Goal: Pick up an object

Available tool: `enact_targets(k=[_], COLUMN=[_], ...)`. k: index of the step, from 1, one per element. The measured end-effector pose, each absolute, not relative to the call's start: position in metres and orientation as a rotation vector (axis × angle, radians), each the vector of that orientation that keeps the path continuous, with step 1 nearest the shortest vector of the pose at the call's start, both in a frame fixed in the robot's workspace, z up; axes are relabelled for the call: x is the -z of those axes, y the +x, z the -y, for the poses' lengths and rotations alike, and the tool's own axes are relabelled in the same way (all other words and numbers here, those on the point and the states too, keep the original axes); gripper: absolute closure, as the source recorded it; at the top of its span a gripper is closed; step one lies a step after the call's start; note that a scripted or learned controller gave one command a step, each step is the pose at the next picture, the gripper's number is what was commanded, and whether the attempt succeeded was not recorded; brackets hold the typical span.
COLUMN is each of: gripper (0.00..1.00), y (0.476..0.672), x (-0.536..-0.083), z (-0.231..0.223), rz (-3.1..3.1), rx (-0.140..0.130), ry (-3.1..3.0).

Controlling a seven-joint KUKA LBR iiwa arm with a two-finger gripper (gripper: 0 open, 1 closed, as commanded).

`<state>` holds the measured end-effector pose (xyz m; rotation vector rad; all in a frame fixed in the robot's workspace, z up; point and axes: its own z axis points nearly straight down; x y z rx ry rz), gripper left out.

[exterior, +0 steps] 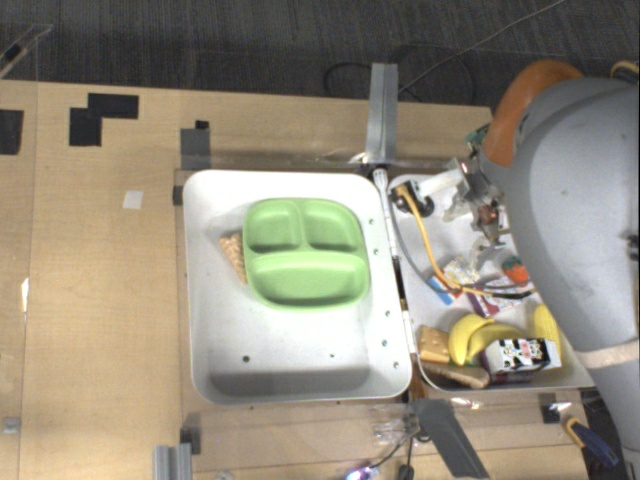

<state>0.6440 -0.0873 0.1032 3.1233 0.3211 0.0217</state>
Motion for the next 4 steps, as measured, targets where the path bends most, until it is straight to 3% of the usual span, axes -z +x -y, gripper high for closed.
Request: enact_targets(k=[1,2,3,4], gripper=[0.00,0.00,0.00,0.00], y=[0.658,0.623,0.621,0.621], x=[-0.186,-0.185,-0.270,-0.270], z=[0.012,0.008,0.024,0.024], rz=[-0.321,-0.415,-0.579,-0.579], rx=[-0.009,-0.003,-0.007,-0.005], ry=[3.127,3.115,3.087,3.088])
